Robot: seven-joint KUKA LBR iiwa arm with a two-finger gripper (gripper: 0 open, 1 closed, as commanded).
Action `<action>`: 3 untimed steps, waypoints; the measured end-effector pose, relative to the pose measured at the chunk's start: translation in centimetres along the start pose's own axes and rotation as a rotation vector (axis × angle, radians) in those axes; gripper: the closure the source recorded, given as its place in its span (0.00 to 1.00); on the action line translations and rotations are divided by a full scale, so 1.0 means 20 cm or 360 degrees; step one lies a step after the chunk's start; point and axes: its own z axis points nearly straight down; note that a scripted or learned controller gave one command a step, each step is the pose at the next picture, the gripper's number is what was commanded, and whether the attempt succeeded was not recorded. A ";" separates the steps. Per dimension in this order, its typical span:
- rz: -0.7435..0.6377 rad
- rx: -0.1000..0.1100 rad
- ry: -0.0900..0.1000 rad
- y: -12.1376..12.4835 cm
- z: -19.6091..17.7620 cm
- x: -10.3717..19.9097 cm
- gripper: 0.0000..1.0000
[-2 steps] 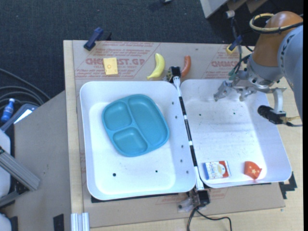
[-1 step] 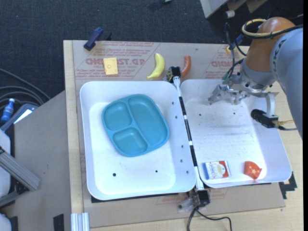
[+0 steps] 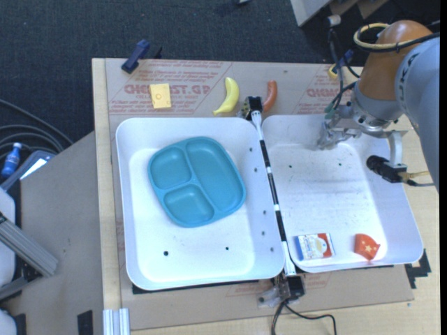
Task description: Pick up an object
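In the right bin [image 3: 391,208] lie a small white card-like packet with red and blue print [image 3: 313,246] and a red-orange wedge-shaped piece [image 3: 367,246], both near the front edge. My gripper [image 3: 334,135] hangs over the far left part of that bin, well away from both objects. Nothing shows between its fingers. A blue divided plate [image 3: 196,180] rests in the left bin [image 3: 140,243].
Behind the bins on the brown board lie a yellow banana [image 3: 228,96], a small orange sausage-like piece [image 3: 269,95], a yellow square tag [image 3: 160,97] and a dark blue clip [image 3: 135,55]. A black bar with clamps runs between the two bins [image 3: 269,180].
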 end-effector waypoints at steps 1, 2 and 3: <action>0.0000 0.0001 0.0000 0.00 0.00 0.00 0.00; 0.0000 -0.0003 -0.0001 0.00 -0.05 0.00 1.00; 0.0000 -0.0002 -0.0001 0.00 -0.05 0.00 0.00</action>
